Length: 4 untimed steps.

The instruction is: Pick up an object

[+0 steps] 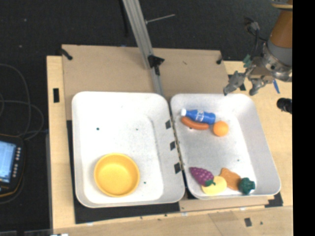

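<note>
Toys cluster in the right bin (pixel 256 127): bottle (pixel 201 115), sausage (pixel 195 124) and orange (pixel 221 129) near its far wall. Gripper (pixel 244 86) hovers beyond that wall, jaws apart, empty. Best approach: descend over the orange, which lies freest.

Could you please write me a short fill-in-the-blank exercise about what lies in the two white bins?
1. The yellow bowl sits in the ___ bin as the camera sees it.
2. The blue bottle lies right beside a sausage and an ___ ball.
3. The purple grapes lie in the same bin as the ___ broccoli.
4. The gripper hangs above the ___ edge of the right bin.

Missing words: left; orange; green; far
</note>
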Each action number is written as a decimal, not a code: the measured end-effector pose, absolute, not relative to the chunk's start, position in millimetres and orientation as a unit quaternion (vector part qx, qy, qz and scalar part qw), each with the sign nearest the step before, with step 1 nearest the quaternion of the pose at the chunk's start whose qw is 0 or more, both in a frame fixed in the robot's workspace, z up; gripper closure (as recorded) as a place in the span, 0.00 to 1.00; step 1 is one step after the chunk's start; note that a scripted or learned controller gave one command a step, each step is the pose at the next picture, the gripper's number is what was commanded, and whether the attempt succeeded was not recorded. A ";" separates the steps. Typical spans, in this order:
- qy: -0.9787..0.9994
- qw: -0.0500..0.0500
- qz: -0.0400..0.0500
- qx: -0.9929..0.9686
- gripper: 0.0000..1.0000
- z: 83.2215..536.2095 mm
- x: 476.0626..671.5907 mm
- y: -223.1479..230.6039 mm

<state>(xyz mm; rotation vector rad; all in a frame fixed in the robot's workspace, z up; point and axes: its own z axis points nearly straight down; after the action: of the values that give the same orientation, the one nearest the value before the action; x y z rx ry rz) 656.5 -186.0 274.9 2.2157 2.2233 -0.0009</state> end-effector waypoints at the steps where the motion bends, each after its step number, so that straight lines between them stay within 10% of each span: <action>1: 0.709 0.002 -0.001 0.706 0.00 275.0 656.4 -186.3; 4: 0.707 0.001 -0.001 0.707 0.00 113.3 669.6 -199.9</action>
<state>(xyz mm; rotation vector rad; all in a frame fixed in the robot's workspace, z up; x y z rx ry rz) 669.6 -199.9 113.3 2.2194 2.2200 -0.0034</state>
